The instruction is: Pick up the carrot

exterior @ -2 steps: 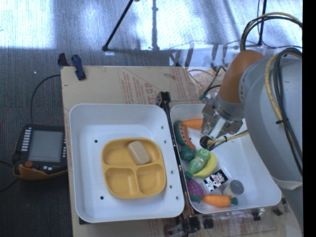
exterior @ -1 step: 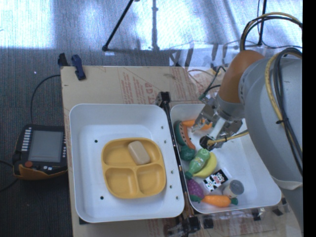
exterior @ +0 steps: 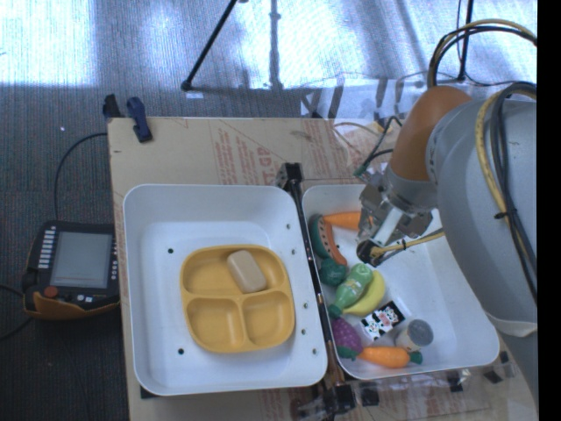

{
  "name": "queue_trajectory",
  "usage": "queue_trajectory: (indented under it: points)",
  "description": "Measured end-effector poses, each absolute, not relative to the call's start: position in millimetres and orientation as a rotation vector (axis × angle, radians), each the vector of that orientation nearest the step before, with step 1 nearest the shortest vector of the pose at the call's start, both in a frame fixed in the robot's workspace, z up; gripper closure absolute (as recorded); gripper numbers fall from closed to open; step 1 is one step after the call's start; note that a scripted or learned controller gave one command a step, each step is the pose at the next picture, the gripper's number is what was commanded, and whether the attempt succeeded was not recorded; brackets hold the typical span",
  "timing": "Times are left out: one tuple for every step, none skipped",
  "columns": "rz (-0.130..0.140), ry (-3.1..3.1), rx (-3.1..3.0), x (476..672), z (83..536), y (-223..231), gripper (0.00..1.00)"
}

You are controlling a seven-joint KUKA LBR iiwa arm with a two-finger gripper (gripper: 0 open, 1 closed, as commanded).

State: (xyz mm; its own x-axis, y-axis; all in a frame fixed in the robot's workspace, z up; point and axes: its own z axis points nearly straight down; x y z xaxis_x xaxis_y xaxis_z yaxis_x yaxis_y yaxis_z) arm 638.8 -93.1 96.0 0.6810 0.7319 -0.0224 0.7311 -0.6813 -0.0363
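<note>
An orange carrot (exterior: 384, 356) with a green leafy end lies along the near edge of the right bin (exterior: 456, 310). A second orange, carrot-like piece (exterior: 344, 220) lies at the far left of that bin, its right end hidden behind the gripper. The gripper (exterior: 379, 222) hangs low over the far left part of the right bin, just right of this orange piece and well away from the near carrot. I see nothing held in it.
A watermelon slice (exterior: 325, 239), a dark green vegetable (exterior: 333, 272), a green bottle (exterior: 352, 286), a banana (exterior: 373, 297), purple grapes (exterior: 344, 333), a cow-patterned box (exterior: 383, 321) and a grey can (exterior: 415, 331) crowd the right bin. The left bin (exterior: 158, 235) holds a yellow divided plate (exterior: 210, 318) with a beige bar (exterior: 247, 271).
</note>
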Motion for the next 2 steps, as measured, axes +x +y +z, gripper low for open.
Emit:
queue_trajectory:
  points:
    - [0.055, -1.246, -2.856, 638.7, 95.6, -92.3, 0.00]
    - [0.070, -1.251, -2.847, 637.6, 102.1, -92.3, 1.00]
